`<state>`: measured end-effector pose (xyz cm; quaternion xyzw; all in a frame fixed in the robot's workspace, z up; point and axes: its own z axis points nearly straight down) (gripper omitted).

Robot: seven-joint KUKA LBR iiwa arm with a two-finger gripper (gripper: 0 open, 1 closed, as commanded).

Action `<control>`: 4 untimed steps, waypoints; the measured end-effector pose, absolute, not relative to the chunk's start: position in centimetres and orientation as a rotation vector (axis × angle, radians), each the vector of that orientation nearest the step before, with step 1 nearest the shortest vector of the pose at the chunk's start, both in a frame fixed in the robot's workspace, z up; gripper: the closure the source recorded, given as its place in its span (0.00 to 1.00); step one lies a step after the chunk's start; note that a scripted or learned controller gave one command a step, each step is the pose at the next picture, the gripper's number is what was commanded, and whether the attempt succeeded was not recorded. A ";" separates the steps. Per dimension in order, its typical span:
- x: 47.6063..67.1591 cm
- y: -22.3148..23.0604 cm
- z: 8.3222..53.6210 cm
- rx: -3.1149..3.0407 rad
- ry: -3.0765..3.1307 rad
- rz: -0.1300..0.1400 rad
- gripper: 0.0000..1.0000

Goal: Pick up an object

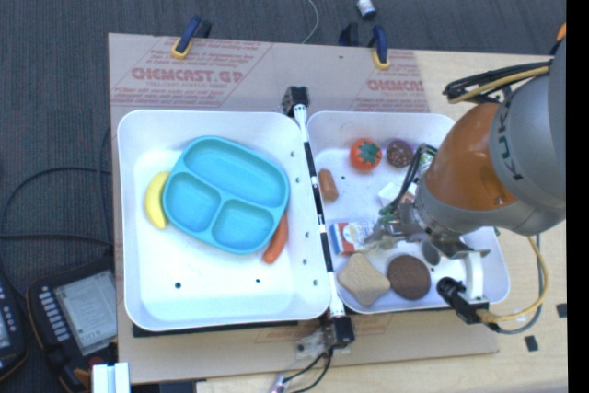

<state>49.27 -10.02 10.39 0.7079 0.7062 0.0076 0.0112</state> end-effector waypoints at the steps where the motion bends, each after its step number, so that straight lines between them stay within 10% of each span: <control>1: 49.2 -10.0 10.4 2.208 2.203 0.022 0.00; 2: 49.3 -9.9 11.4 2.210 2.207 0.026 1.00; 3: 49.3 -9.9 11.3 2.210 2.206 0.026 0.00; 4: 49.3 -9.9 12.3 2.210 2.208 0.026 1.00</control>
